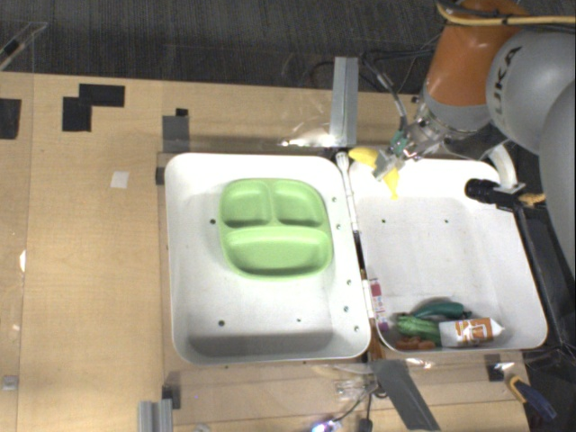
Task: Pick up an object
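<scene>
I see a yellow object point(364, 157) at the far left corner of the right bin point(450, 241), with a yellow piece hanging just under the gripper point(396, 157) — I judge the pick under way, not done, since I cannot tell whether the fingers pinch it or how they stand. The arm point(504, 61) reaches in from the right, its orange band point(463, 57) above the wrist, the gripper low over that corner — the green divided tray point(273, 226) in the left bin point(193, 268) sits well apart.

Nothing can be read; the white-and-orange packet point(470, 331) bears a label too blurred to make out.
</scene>
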`<state>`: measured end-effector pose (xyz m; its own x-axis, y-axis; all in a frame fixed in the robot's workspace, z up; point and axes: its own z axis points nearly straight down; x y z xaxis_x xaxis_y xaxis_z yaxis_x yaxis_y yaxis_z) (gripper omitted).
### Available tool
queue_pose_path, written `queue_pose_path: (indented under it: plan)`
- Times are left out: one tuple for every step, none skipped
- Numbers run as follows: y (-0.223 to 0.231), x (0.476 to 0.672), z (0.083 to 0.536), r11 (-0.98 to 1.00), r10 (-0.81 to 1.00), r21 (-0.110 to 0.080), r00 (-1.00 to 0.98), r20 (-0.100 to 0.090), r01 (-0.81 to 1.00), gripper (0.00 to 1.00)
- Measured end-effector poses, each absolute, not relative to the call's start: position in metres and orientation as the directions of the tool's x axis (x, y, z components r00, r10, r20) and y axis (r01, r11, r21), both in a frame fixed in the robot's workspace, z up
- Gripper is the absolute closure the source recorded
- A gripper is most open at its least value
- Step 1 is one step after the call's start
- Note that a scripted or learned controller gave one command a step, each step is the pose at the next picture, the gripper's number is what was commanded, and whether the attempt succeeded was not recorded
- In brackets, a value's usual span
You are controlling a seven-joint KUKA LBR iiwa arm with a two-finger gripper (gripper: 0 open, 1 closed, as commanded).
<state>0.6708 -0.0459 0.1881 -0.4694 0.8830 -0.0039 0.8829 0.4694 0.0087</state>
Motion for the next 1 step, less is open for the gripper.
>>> queue_pose_path:
  plan:
    - [-0.0567, 0.6704, 0.245, 0.581, 0.814, 0.007, -0.581, -0.006, 0.814, 1.0]
